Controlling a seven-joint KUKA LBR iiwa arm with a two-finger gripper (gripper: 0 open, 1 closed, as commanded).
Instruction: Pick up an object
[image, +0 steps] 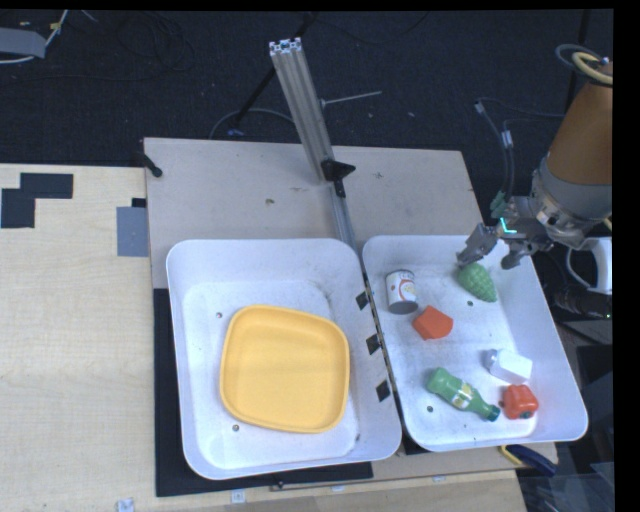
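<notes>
Hovering over the right bin (560, 350), the gripper (497, 245) is spreading its fingers just above the green fruit (479, 282), which is lying on the bin floor. Nothing is being held; closing and lifting are both remaining, I judge.

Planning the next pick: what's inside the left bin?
The left bin holds one yellow plate, lying flat. Whatever might lie under the plate is covered.
</notes>
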